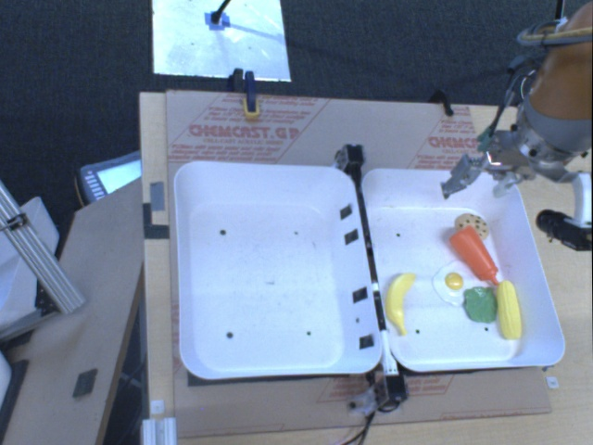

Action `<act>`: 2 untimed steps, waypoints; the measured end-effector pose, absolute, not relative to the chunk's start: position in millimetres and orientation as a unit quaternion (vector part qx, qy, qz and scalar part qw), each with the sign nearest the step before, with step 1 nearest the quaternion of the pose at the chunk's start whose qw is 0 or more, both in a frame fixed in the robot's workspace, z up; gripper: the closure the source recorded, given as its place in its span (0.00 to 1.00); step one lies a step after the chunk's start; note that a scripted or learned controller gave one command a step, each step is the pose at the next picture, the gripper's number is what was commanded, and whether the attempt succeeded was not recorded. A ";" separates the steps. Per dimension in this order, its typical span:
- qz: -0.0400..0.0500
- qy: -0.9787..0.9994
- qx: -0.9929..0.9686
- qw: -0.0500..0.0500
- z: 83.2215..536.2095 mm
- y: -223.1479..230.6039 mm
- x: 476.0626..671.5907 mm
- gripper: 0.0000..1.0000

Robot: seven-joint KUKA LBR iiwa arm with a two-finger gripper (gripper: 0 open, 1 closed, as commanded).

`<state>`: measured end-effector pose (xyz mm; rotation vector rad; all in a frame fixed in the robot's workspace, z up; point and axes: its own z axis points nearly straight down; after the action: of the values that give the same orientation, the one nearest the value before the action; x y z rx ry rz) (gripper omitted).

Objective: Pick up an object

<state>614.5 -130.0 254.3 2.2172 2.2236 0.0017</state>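
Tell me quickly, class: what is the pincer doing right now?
Pincer: open, holding nothing, above the right bin's far edge.

A light wooden bench [157, 276] carries a brown board [306, 128] printed with red lettering, and on that board two shallow white bins sit side by side, touching along a central seam lined with black clips [357, 239]. The left bin [199, 248] lies toward nine o'clock, the right bin [547, 332] toward three o'clock. At twelve o'clock on the board's far edge, a yellow and black clamp [248, 95] grips the board. Beyond it, further toward twelve o'clock, a pale square sheet [185, 26] lies flat on the dark floor. At six o'clock, cables [375, 401] gather under the bins' seam at the board's near edge.
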 end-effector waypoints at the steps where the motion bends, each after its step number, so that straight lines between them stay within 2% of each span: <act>1: 0.002 0.709 0.705 0.002 265.7 -129.7 615.5 1.00; 2: -0.003 0.707 0.707 -0.005 194.0 -109.1 530.0 1.00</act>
<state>530.0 -109.1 194.0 2.2286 2.2288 -0.0086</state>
